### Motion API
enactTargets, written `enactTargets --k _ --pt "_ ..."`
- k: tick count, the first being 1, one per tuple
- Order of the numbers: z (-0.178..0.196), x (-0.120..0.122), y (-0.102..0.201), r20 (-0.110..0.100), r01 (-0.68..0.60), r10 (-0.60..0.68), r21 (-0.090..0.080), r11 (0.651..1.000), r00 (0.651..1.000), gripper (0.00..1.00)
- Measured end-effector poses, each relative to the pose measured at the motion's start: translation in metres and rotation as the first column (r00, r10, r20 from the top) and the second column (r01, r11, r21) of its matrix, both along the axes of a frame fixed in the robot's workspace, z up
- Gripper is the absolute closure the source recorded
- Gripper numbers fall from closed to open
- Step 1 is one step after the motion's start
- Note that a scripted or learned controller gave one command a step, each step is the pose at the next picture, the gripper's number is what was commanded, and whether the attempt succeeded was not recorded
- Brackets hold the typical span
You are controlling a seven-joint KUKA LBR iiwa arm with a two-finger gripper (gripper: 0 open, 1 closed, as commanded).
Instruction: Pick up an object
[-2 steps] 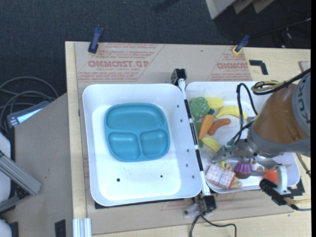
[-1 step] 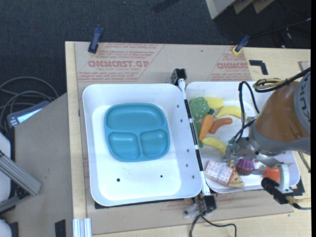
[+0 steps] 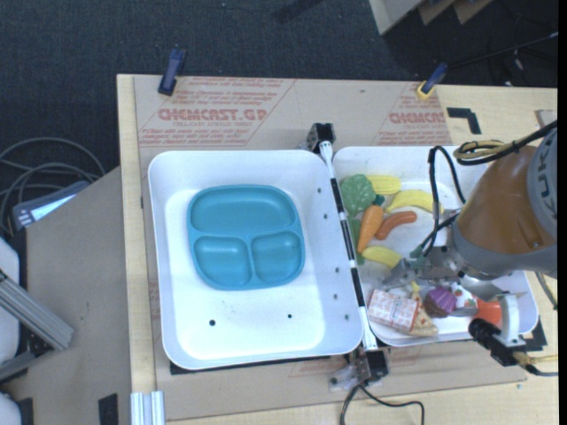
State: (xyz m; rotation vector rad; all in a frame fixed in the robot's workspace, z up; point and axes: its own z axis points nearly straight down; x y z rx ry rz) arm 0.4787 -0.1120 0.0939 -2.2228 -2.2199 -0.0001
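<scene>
Bench top tan board, two white bins side by side. Left bin (image 3: 177, 326): blue divided tray (image 3: 245, 235). Right bin (image 3: 354, 162), frame right: toy food pile (image 3: 383, 211). Gripper (image 3: 416, 271) low over pile near lower centre-right; grip state: cannot tell.

Worktop (image 3: 266, 104): pale board printed with red lettering. Blue clamp (image 3: 171, 70) on its far-left edge; yellow-and-blue clamp (image 3: 431, 80) on its far-right edge. Black clip (image 3: 320, 135) at the far end of the seam between the two bins. Dark carpet (image 3: 133, 16) beyond. Grey cables (image 3: 35, 171) coiled on the floor at left.
</scene>
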Motion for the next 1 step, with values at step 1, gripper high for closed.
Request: enactTargets --k 1 --pt "-0.0093 0.0303 -0.0532 0.001 0.000 0.000 -0.002 1.000 1.000 0.00"
